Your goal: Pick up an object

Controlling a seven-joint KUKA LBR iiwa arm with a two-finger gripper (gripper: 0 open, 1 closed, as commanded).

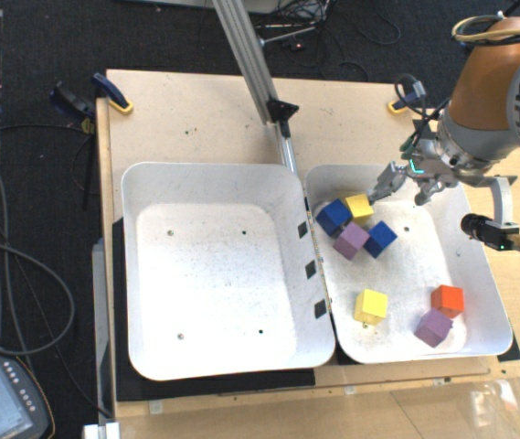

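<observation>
Yellow cube (359, 207) sits just left of and a bit below the jaws (408, 187), in the cluster with the blue cube (333, 216). Jaws look spread open, holding nothing.

The arm (502, 90) is grey with a broad orange band above the wrist; a pale cable loops over it, and 1 small teal light glows near the gripper (406, 187).

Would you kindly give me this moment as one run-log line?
claw: open, above right bin far edge | held: nothing | nearest: yellow cube | cluster: four cubes touching | left bin: not involved
</observation>
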